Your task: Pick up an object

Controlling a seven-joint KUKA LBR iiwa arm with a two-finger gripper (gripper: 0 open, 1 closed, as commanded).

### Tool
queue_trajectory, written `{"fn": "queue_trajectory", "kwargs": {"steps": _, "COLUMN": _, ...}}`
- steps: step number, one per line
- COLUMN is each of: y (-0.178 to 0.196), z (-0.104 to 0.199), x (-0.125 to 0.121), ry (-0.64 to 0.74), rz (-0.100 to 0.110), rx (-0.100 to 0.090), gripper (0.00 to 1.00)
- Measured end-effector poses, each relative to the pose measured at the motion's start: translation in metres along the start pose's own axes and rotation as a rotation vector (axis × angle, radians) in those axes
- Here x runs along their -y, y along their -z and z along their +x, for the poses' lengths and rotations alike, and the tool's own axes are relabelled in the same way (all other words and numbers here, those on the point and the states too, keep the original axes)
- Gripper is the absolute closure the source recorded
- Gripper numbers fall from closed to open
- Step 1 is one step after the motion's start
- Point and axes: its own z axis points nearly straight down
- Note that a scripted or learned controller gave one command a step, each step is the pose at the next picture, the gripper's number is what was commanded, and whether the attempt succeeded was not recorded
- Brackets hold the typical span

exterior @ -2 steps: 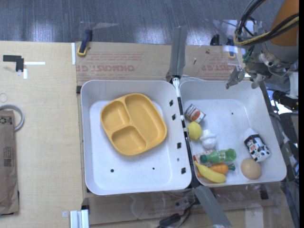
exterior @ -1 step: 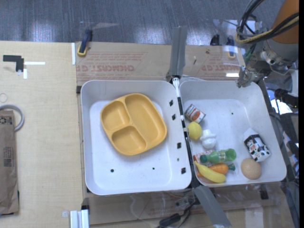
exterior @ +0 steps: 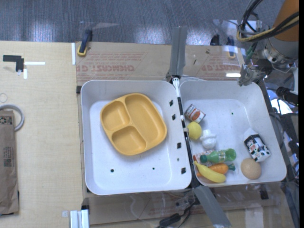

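The right bin (exterior: 228,109) holds a red and white can (exterior: 194,113), a lemon (exterior: 194,130), a small white object (exterior: 208,139), a green bottle (exterior: 221,155), a carrot (exterior: 220,168) and a banana (exterior: 210,174), all along its left side. A black and white carton (exterior: 257,147) and a tan ball (exterior: 251,168) lie near its front right corner. My gripper (exterior: 247,76) hangs at the bin's far right corner, well apart from every object, with nothing seen in it.
The left bin (exterior: 95,170) carries a yellow divided plate (exterior: 133,123). A grey divider (exterior: 178,51) rises between the bins at the back. Cables (exterior: 259,18) loop above the arm at the top right. A brown paper bag (exterior: 7,160) lies at the far left.
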Motion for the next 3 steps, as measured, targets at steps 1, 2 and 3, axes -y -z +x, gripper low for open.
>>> {"fn": "queue_trajectory", "kwargs": {"steps": 1, "y": 0.103, "z": -0.020, "x": 0.011, "ry": 0.106, "rz": -0.002, "rx": -0.004, "gripper": 1.00}}
{"fn": "queue_trajectory", "kwargs": {"steps": 2, "y": 0.194, "z": -0.062, "x": -0.003, "ry": 0.194, "rz": -0.002, "rx": -0.003, "gripper": 1.00}}
{"fn": "queue_trajectory", "kwargs": {"steps": 3, "y": 0.202, "z": -0.061, "x": -0.004, "ry": 0.197, "rz": -0.001, "rx": 0.000, "gripper": 1.00}}
